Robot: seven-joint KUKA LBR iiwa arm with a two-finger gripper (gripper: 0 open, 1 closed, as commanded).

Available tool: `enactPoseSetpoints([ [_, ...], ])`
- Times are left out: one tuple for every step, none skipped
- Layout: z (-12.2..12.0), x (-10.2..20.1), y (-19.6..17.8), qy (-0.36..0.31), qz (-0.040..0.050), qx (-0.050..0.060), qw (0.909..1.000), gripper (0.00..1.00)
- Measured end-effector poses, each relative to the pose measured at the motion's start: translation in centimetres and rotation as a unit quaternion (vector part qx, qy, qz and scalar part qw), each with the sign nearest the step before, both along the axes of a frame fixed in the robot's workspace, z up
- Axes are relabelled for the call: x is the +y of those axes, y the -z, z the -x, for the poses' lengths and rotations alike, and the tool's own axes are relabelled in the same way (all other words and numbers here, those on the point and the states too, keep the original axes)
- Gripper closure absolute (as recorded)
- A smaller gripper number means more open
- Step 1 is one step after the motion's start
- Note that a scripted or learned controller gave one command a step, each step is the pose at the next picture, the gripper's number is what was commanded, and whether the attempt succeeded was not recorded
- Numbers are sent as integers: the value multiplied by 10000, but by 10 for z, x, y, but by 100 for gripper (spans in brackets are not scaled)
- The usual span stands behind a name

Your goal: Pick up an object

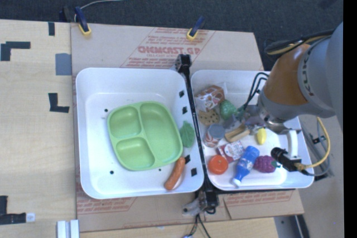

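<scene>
Reaching in from the right, the arm (pixel 304 78) hangs over the right bin (pixel 304 178) — gripper (pixel 252 120) low among the clutter, grip state indeterminate. Tan block (pixel 236 133) lies just beside it; blue bottle (pixel 245 163) and orange ball (pixel 218 164) sit nearer the front.

Green tray (pixel 145 135) in left bin (pixel 89 120).

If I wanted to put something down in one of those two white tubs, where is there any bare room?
The left white bin has bare floor: a strip between its left wall and the green three-section plastic tray, and another behind the tray. An orange toy carrot sits at its front right. The right white bin is crowded with small toys, including a blue bottle, under the grey arm.
</scene>
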State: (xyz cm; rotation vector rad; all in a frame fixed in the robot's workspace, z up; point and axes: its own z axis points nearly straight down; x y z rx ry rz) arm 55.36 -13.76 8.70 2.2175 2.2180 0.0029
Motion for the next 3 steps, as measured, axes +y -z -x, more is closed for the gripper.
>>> enactPoseSetpoints([
  [0, 0, -9, -4, 0, 0, 10000, 100],
  [33, 80, -97, -9, -14, 30, 10000, 100],
  [0, 123, -144, -6, -12, 30, 10000, 100],
])
